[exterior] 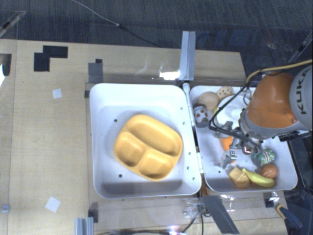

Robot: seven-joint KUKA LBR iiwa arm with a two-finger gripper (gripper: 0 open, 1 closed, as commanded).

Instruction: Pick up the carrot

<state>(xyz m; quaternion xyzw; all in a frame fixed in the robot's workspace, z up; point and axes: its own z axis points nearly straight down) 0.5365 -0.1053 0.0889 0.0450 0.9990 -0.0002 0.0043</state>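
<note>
The carrot [226, 143] shows as a small orange piece in the middle of the right bin [210, 180], mostly hidden by the arm's wrist. My gripper [230, 157] hangs low over the bin, just below and to the right of the carrot in the picture. The orange-banded wrist [272, 102] looms above it from the right. Nothing is visibly held.
In the right bin are a beige egg-like thing [208, 100], a spotted cookie [225, 91], a small patterned ball [200, 114], a green ball [267, 156], a banana [259, 179], a waffle piece [239, 177] and a brown round fruit [269, 170]. The left bin [102, 180] holds a big yellow molded piece [147, 146].
</note>
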